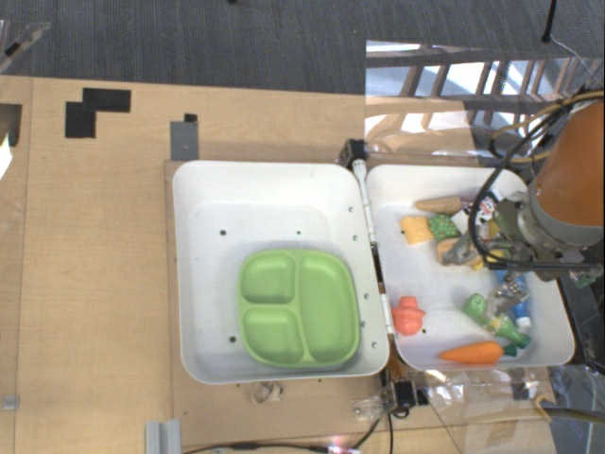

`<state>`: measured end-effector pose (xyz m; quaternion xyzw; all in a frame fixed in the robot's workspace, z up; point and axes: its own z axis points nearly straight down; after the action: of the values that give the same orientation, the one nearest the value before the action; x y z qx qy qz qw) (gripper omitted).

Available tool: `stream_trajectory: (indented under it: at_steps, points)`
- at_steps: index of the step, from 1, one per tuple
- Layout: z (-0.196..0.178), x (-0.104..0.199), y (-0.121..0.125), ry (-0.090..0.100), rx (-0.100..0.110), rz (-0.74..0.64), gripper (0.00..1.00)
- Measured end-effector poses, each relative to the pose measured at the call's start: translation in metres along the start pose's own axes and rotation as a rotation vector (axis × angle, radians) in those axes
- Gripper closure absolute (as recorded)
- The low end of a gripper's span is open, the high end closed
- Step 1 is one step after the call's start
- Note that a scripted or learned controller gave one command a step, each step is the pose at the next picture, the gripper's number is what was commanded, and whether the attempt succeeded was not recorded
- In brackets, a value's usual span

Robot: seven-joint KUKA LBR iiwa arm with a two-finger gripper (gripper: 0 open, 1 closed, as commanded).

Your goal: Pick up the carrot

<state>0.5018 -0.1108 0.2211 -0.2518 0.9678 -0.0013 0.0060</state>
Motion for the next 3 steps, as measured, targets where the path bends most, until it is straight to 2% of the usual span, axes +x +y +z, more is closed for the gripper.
stream_trajectory:
  at_steps: [1,2,3]
  points:
    - [-0.002,-0.041,-0.024,0.0,0.0,-0.026,0.0]
    - [-0.087,0.013,-0.028,-0.003,0.007,-0.144,0.0]
    - [-0.024,-0.009,-0.074,0.003,-0.004,-0.155,0.0]
